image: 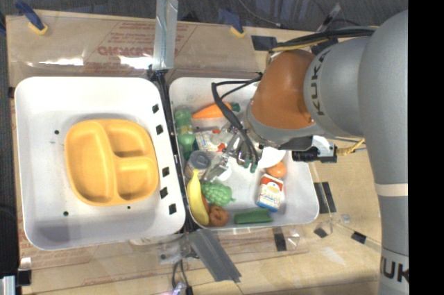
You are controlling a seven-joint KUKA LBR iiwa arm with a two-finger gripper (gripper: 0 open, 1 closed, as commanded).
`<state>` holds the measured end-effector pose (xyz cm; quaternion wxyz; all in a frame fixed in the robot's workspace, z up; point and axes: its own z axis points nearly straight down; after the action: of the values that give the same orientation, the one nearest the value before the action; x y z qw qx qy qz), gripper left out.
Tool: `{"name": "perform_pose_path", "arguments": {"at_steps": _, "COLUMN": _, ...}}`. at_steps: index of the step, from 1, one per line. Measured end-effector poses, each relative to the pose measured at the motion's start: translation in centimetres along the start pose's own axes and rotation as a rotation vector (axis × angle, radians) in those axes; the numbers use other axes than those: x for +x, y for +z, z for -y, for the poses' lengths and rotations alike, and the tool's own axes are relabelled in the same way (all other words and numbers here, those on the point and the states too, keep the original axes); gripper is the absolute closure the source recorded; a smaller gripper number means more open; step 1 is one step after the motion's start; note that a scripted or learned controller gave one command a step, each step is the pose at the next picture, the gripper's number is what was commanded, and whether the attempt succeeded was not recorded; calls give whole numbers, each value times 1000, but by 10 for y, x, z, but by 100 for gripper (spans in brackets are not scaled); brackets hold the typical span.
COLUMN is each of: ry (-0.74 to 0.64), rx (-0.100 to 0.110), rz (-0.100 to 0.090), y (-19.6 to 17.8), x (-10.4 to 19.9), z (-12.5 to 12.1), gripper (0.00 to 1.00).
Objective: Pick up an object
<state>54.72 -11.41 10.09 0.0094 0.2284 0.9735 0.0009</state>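
Note:
My gripper (pixel 223 163) reaches down into the right bin (pixel 305 207), near its left-centre, above a pile of toy food. Under and around it lie a grey round piece (pixel 198 159), a green bumpy toy (pixel 217 192) and a yellow banana (pixel 197 201). An orange carrot-like piece (pixel 208 112) and green pieces (pixel 183 121) lie at the bin's far left. A small white and red carton (pixel 270 192), an orange ball (pixel 277 170), a brown piece (pixel 219 216) and a green pod (pixel 252 217) rest toward the near side. The wrist hides much of the bin's middle.
The left bin (pixel 41 113) holds a yellow divided tray (pixel 111 162). A taped divider (pixel 166 148) separates the two bins. The grey arm with its orange band (pixel 284 92) covers the right bin's far right part. Cables run across the bench behind.

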Motion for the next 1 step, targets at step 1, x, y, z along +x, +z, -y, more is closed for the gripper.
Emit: {"name": "perform_pose_path", "arguments": {"at_steps": 1, "ry": -30, "rx": 1, "rz": 2, "y": 0, "x": -9, "z": -4, "gripper": 0}}
